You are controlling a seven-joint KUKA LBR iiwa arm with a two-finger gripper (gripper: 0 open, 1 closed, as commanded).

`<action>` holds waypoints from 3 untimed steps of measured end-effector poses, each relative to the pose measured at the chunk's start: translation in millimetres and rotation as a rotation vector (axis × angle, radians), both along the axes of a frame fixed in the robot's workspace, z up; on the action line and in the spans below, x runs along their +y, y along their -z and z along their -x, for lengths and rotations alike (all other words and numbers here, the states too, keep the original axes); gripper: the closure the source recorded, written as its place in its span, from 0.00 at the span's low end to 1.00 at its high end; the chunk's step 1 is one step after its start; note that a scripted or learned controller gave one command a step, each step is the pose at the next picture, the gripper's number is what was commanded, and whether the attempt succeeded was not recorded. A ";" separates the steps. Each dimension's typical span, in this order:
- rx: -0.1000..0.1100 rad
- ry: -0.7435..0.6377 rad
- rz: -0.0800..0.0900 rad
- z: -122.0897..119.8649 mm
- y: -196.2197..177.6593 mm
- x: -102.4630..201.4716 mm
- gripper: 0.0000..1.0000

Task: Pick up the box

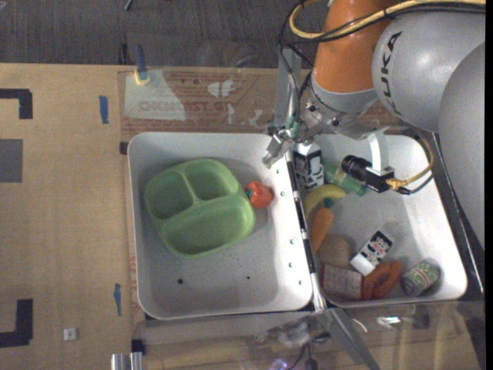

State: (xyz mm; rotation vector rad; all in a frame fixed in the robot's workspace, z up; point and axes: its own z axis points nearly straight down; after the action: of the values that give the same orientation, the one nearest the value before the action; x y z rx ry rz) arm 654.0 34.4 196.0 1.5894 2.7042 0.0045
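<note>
Gripper (295,146) hangs over box (309,167), right bin (431,206).

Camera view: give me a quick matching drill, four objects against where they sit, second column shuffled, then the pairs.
Column 1
1. green divided plate
2. small carton box
3. can
4. carrot

Column 2
A. near right corner of the right bin
B. by the dividing wall, just below the banana
C. middle of the left bin
D. far left of the right bin, directly under the pincer

Pairs: 1-C, 2-D, 3-A, 4-B
</note>
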 end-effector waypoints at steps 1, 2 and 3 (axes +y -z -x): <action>0.004 0.019 0.000 74.0 11.1 -39.6 0.00; 0.007 0.025 0.000 146.5 11.7 5.2 0.00; -0.022 0.102 0.010 156.7 43.2 39.4 0.00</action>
State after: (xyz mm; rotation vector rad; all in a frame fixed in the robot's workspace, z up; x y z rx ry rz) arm 497.3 73.8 152.9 1.7117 2.5992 0.0076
